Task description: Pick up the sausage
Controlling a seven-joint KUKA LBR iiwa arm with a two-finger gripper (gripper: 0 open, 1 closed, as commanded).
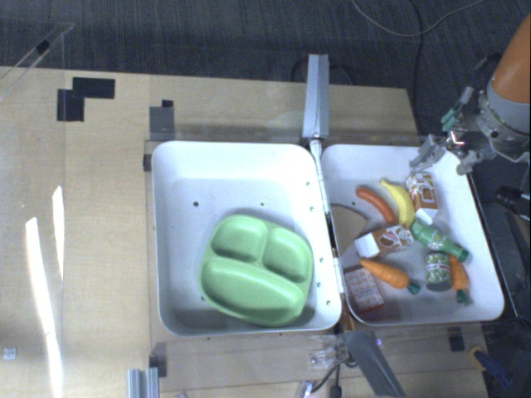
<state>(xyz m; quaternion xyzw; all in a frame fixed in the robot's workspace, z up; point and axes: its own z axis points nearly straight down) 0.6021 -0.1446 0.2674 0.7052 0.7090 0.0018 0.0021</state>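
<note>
The sausage [376,203] is a short orange-red piece lying at a slant in the upper left part of the right bin [489,293], right beside a yellow banana [401,201]. My gripper [447,155] hangs over the bin's far right corner, up and to the right of the sausage and well apart from it. Its fingers [429,150] are open with nothing between them. A small brown-and-white carton [423,191] sits just below the gripper.
The right bin also holds two carrots [387,274], a green bottle [440,241], a green can [436,269], a small brown bottle [388,240] and a brown packet [362,288]. A green sectioned plate [259,268] lies in the left bin [178,222].
</note>
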